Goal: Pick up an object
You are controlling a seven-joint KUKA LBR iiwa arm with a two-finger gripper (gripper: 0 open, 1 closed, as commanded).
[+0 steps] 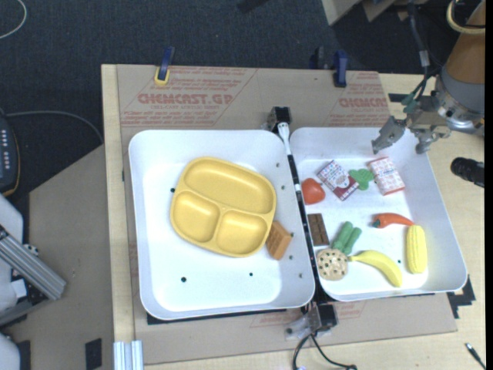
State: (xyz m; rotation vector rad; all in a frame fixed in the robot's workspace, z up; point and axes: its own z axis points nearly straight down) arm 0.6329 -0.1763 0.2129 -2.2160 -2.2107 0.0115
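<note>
The two-finger gripper (407, 135) hangs with fingers spread and nothing between them over the far edge of the right shallow white bin (447, 230). Just near it lies the small red-and-white printed packet (386, 175), beside a green toy piece (361, 179) and a second red-and-white carton (337, 179). The crowding looks risky: descending fingers may straddle two items or nudge the packet aside.
</note>
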